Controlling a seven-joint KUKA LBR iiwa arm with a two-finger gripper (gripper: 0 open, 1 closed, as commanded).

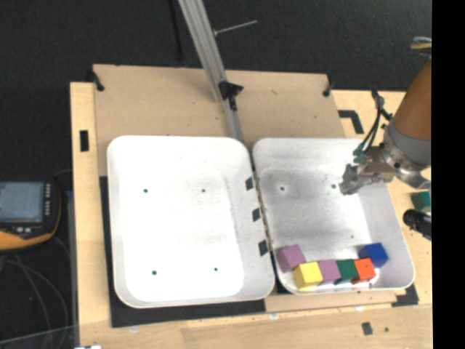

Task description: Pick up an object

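Along the near wall of the right bin (327, 158), six small blocks sit crowded together: a purple block (291, 256) slightly apart toward the bin's centre, then a yellow block (308, 274), a lilac block (329, 270), a green block (346, 270), an orange block (364, 270) and a blue block (374, 253), most of them touching a neighbour. The claw (349, 181) hovers over the far right part of the same bin, well apart from the blocks, with nothing visible between its tips; whether it is spread or closed cannot be told from this slanted view. Judged from this layout, the main hazard is the tight row — a descent onto a middle block would likely strike the neighbours or wedge a tip between two blocks, pushing them rather than seizing one. The row also lies against the near rim, so a tip on that side may catch the wall. The purple block offers the most free room on its far and left sides, and the blue block has open floor behind it. Most of the right bin's floor is bare, giving an unobstructed approach path from the claw's position. The left bin (182, 217) on the counter (87, 195) holds nothing visible.
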